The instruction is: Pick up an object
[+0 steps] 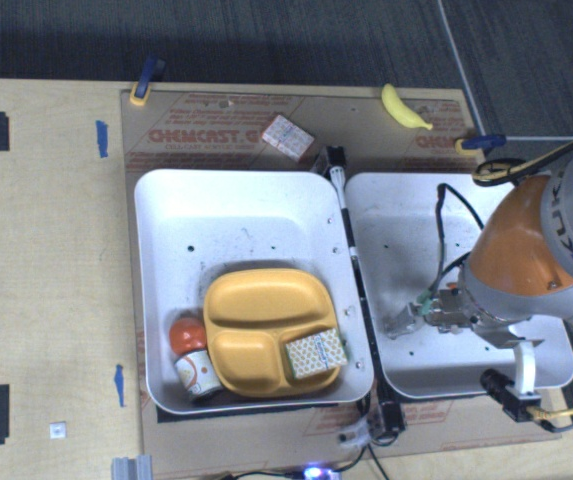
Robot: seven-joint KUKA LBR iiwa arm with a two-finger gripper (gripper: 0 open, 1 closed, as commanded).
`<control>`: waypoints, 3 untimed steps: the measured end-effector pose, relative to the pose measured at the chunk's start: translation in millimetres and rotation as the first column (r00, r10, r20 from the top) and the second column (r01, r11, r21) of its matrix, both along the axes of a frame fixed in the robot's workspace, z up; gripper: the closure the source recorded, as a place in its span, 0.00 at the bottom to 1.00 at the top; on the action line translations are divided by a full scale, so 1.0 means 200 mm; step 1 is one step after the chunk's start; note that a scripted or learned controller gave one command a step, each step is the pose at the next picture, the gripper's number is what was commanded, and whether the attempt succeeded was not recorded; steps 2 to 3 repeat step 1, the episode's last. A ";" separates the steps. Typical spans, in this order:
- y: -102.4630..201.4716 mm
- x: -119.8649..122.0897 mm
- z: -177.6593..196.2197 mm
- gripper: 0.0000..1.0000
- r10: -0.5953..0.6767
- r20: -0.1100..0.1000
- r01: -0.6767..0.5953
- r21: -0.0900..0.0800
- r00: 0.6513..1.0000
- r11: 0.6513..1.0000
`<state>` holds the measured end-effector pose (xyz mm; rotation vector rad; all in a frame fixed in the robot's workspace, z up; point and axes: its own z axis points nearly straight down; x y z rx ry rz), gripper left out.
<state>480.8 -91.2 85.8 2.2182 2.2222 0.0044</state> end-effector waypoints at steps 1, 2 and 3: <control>-0.01 0.00 0.00 0.00 0.000 0.001 0.000 0.000 1.000 1.000; -0.01 0.00 0.00 0.00 0.000 0.001 0.000 0.000 1.000 1.000; -0.01 0.00 0.00 0.00 0.000 0.001 0.000 0.000 1.000 1.000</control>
